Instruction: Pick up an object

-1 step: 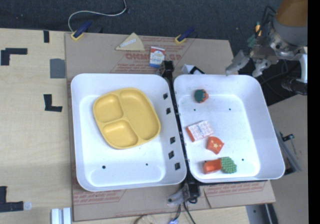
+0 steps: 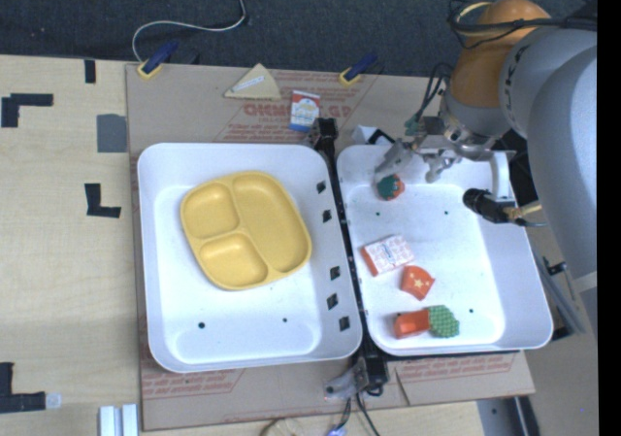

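In the right bin (image 2: 485,259) lie a small green and red round piece (image 2: 390,188) near the far left corner, a white and red packet (image 2: 388,254), a red strawberry-like piece (image 2: 417,281), an orange-red block (image 2: 411,323) and a green broccoli-like piece (image 2: 444,321). My gripper (image 2: 415,164) hangs over the bin's far edge, open, its two fingers spread with nothing between them. The left fingertip (image 2: 388,163) is just above the round piece; I cannot tell whether they touch.
The left bin (image 2: 165,182) holds a yellow divided plate (image 2: 245,228). Behind the bins on the cardboard sit a small red and white box (image 2: 305,111) and a tan wedge (image 2: 254,83). The arm's grey body (image 2: 563,114) fills the right side.
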Action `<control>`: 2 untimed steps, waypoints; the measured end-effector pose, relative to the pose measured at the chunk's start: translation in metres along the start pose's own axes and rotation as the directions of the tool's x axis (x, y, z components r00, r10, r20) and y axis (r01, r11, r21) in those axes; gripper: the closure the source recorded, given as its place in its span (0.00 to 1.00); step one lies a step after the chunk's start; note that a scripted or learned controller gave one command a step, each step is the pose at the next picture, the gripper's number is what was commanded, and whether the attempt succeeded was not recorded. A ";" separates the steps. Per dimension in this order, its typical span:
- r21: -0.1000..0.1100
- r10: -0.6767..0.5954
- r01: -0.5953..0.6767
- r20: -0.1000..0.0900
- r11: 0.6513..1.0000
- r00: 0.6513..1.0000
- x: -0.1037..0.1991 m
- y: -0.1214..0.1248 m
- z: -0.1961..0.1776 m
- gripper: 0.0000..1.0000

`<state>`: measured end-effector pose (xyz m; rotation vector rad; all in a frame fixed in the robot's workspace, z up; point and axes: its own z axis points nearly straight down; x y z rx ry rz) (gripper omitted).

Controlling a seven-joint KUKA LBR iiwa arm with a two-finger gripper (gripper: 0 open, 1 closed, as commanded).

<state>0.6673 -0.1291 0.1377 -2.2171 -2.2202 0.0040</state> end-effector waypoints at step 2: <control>-0.005 -0.001 0.001 0.004 1.000 1.000 0.032 0.002 0.042 1.00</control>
